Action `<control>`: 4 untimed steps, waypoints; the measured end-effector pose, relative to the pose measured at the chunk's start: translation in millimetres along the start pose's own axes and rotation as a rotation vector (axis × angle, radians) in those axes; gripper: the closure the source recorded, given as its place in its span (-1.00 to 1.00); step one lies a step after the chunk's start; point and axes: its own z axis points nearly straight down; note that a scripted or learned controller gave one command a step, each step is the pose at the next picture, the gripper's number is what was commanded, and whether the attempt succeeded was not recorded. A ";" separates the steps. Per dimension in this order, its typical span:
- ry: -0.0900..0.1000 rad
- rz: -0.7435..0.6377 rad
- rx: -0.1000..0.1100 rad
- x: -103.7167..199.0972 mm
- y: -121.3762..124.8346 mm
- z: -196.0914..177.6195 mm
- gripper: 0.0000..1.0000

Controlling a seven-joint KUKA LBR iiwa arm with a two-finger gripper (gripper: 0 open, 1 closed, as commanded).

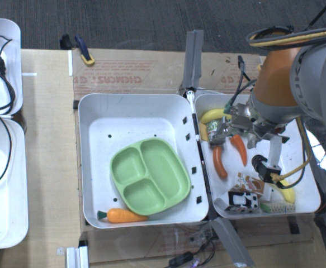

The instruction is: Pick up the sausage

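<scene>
The sausage [219, 162] is a short reddish-brown link lying on the floor of the right bin [311, 197], near its left wall. Just to its right lies a red-orange pointed pepper [240, 148]. My gripper [218, 134] hangs low in the right bin, directly above the sausage's upper end and beside a yellow banana [213, 116]. The grey wrist with its orange band [280, 85] hides the bin's back part.
The left bin [95, 149] bears a green three-part plate [150, 176] and an orange carrot [123, 216] at its front wall. In the right bin's front lie a second banana [286, 194] and small printed packets [245, 197]. Cables loop around the arm.
</scene>
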 end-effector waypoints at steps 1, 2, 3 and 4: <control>0.001 0.041 0.001 -72.9 -7.1 94.4 -1.00; 0.001 0.044 0.002 -73.4 -7.1 85.6 1.00; 0.000 0.189 -0.001 -33.4 -32.5 -61.1 1.00; 0.000 0.189 -0.001 -33.4 -32.7 -60.8 -1.00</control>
